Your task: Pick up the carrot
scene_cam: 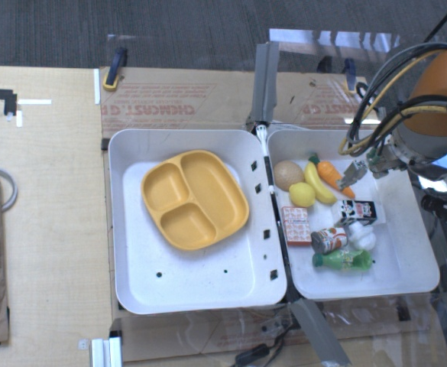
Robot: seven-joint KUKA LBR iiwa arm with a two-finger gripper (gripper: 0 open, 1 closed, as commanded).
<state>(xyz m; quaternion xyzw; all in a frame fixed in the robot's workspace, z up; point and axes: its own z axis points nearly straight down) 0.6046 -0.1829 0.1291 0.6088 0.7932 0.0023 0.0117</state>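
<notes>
The carrot [331, 174] is orange with a small green top. It lies slanted in the right bin [406, 270], near the back, just right of a banana [318, 183]. My gripper [354, 173] hangs over the carrot's lower right end, close to it or touching it. The arm's grey wrist and orange band reach in from the right, with black cables arching above them.
A potato [287, 174], a lemon [302, 195], a red and white box [296, 225], a small can [329, 240], a green bottle [344, 261] and a black and white carton [359, 210] crowd the right bin. The left bin [131, 281] holds a yellow divided plate [195, 199].
</notes>
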